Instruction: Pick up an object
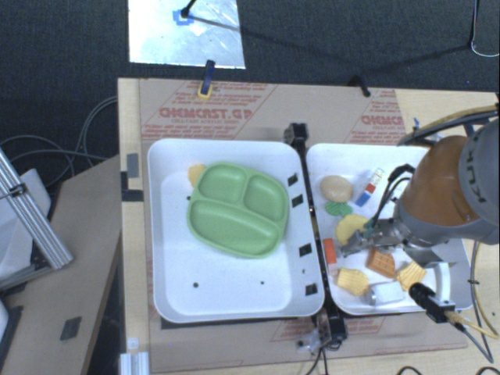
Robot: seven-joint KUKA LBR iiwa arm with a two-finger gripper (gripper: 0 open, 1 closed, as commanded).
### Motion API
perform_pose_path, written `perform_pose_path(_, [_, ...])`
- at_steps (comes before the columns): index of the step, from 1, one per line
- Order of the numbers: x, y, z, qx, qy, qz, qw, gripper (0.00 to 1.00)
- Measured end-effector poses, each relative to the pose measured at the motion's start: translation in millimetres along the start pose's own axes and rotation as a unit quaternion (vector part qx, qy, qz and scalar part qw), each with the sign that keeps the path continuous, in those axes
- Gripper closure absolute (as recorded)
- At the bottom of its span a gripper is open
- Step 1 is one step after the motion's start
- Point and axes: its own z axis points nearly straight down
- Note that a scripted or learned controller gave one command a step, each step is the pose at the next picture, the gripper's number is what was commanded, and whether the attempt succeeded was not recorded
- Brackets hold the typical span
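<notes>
My gripper (364,239) is low in the right bin (324,158), reaching in from the right. It sits just beside a yellow piece (350,226) and above an orange waffle-like cracker (381,263). Close by lie a tan bun (337,187), a green leaf (338,208), a small red block (329,250), a ridged yellow piece (351,281), a yellow wedge (410,273), a white piece (383,293) and a blue-and-white tube (370,186). The arm's grey and orange body (441,194) hides the bin's right side.
The left bin (168,287) holds a green divided plate (238,209), with a small yellow object (195,174) peeking out at its upper left. A black divider with clips (306,209) runs between the bins. Cables hang at the bench's front right.
</notes>
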Motion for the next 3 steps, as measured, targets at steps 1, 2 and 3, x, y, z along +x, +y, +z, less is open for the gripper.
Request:
perform_pose_path(1, [-5,3,-15,-0.008,-0.006,0.001,1.0000,1.00])
perform_pose_path(2, [-14,9,-64,0.002,0.000,0.000,1.0000,1.00])
perform_pose_path(3, [-4,12,-120,0.001,0.001,-0.002,1.0000,1.00])
